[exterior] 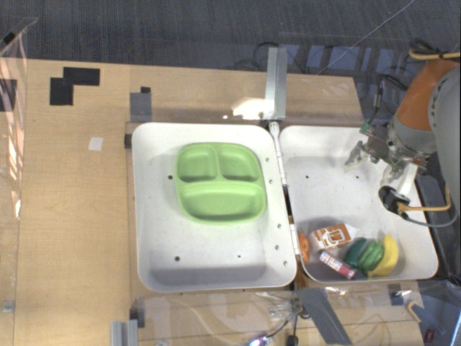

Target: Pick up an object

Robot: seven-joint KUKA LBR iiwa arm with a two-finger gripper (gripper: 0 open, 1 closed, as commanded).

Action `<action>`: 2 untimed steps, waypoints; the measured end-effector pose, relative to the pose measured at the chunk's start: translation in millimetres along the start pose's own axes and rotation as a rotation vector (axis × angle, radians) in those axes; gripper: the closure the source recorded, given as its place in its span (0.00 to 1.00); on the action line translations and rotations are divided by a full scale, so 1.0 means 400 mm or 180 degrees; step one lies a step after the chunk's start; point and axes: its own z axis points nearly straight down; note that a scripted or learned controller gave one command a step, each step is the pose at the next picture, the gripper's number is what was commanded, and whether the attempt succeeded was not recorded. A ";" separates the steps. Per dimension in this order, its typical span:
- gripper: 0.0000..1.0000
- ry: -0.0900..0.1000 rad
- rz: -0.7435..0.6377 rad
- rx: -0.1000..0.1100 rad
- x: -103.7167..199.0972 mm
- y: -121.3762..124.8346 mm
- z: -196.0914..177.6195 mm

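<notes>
On the wooden surface (72,215), two shallow white bins sit side by side. The left bin (155,258) holds a green divided plate (218,182), lying flat near its middle, with two small compartments on the far side and one wide compartment on the near side.

The right bin (324,186) has its objects gathered along the near edge. A small orange and white carton (332,235) lies flat toward the near left corner. Just beside it, nearer the rim, is a slim pink and white tube (337,264) lying at a slant. To the right of these sit a green pepper (364,254) and a yellow banana (390,254), touching each other, close to the near right corner. A thin orange item (304,247) shows at the left wall of this bin; what it is cannot be told.

The grey arm (439,114), with its orange band, reaches in from the right. Its pincer (376,154) hangs above the far right part of the right bin, well apart from the cluster of objects at the near edge. Whether the pincer is apart or together cannot be told. Nothing is seen clamped in it. A black cable (403,204) loops below the wrist.

Black tape marks (72,83) lie on the surface at the far left.
</notes>
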 end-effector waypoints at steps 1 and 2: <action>0.00 -0.0001 0.1540 0.0018 -0.089 -0.326 0.013; 0.00 -0.0001 0.1794 0.0010 0.113 -0.069 0.023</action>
